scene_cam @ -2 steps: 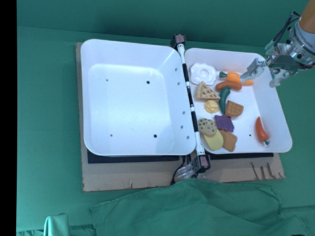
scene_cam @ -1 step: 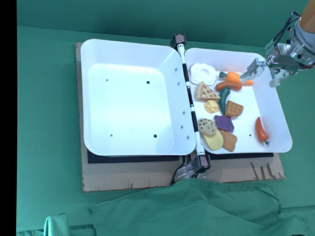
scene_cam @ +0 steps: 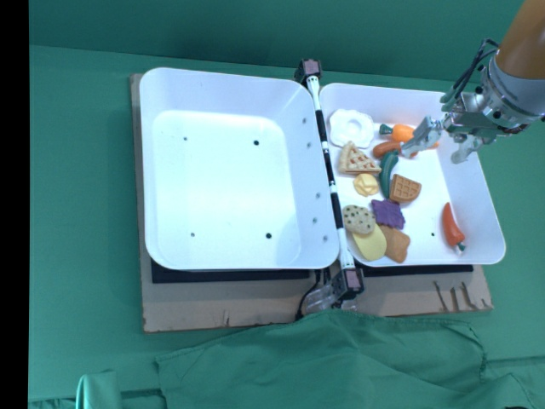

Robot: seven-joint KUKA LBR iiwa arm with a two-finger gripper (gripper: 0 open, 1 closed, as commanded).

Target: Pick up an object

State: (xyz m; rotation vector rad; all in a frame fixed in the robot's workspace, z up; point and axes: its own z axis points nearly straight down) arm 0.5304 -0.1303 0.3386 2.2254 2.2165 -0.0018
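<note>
The right bin (scene_cam: 490, 220) holds several toy foods. Among them are a white fried egg (scene_cam: 352, 127), a pizza slice (scene_cam: 356, 158), a waffle (scene_cam: 405, 188), a cookie (scene_cam: 358, 219), a purple piece (scene_cam: 389, 214) and a red chili (scene_cam: 452, 226) lying apart at the right. My gripper (scene_cam: 443, 143) hangs over the bin's upper right part, open, with nothing between its fingers. Its left fingertip (scene_cam: 423, 135) is just beside an orange piece (scene_cam: 399, 131) and a red sausage (scene_cam: 386, 149).
The left bin (scene_cam: 153, 160) stands beside the right one, joined by a black-and-white hinge strip (scene_cam: 328, 160). Both rest on a cardboard sheet (scene_cam: 221, 305) on green cloth. A fold of cloth (scene_cam: 341, 356) bunches at the front.
</note>
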